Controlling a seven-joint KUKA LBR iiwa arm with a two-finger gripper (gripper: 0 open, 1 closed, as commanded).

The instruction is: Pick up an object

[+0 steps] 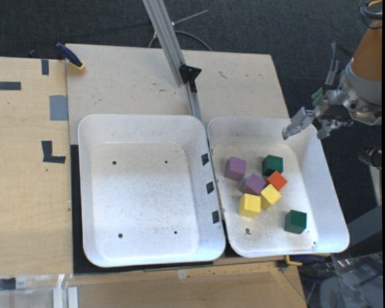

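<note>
gripper [306, 124] hangs over the right bin [327, 191]; grip state unclear. green cube [296, 221] looks light, rigid, isolated: pinch flat sides.

Two bins are set side by side on the bench [244, 82]; seven blocks [262, 191] are clustered in the right bin [327, 191], left bin [144, 191] alongside.

Two shallow white bins were set side by side on the bench [244, 82]. In the right bin [321, 191], seven blocks were gathered: two purple blocks [235, 168], two green blocks [273, 165], two yellow blocks [249, 205] and one orange block [277, 180]. One green block [296, 221] was placed apart, near the bin's front right corner. The gripper [306, 124] was positioned above the right bin's far right corner, with no block between its fingers.
</note>
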